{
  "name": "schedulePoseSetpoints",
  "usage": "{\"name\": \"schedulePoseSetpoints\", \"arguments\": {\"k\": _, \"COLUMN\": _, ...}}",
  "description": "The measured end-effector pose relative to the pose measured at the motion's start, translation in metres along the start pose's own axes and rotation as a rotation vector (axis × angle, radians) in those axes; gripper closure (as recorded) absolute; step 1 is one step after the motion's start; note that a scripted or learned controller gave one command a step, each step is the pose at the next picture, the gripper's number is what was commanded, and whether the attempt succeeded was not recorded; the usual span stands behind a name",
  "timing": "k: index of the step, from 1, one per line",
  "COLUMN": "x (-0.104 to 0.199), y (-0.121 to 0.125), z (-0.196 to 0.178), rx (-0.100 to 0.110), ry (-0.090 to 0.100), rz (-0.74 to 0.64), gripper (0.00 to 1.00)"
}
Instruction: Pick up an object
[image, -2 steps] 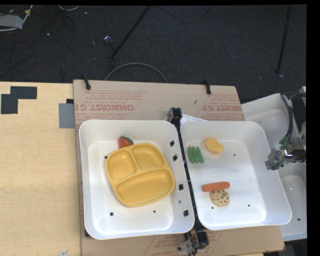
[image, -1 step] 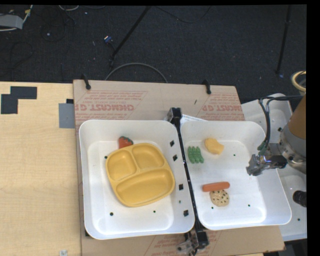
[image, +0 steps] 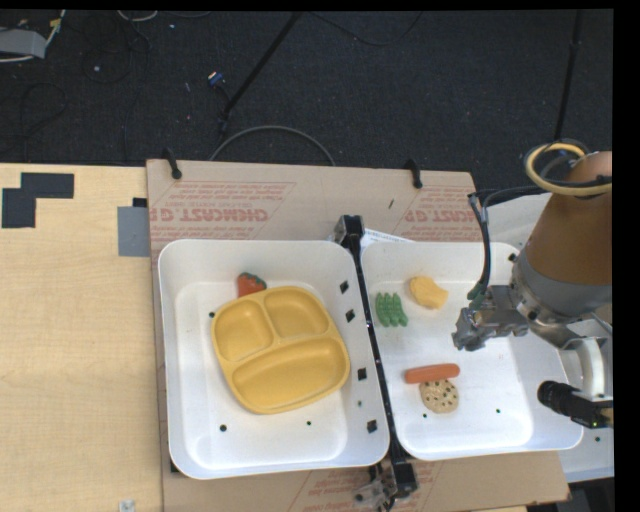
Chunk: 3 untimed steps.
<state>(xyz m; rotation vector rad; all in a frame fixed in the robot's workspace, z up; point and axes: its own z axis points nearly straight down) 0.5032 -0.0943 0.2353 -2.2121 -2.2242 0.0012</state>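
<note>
Four foods beside hand

Setting: robotics laboratory test bench. A grey industrial arm with an orange band is mounted at the right. Two white bins are set side by side on printed cardboard sheeting. Toy food items are laid out in them. Black cables are trailed across dark carpet behind.

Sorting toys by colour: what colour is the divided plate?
Yellow; the plate shows clearly in the camera view.
</note>
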Motion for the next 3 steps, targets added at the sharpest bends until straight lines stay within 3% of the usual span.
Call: {"name": "schedulePoseSetpoints", "arguments": {"k": 3, "x": 0.159, "y": 0.003, "z": -0.011, "rx": 0.0, "ry": -0.002, "rz": 0.0, "gripper": 1.0}}
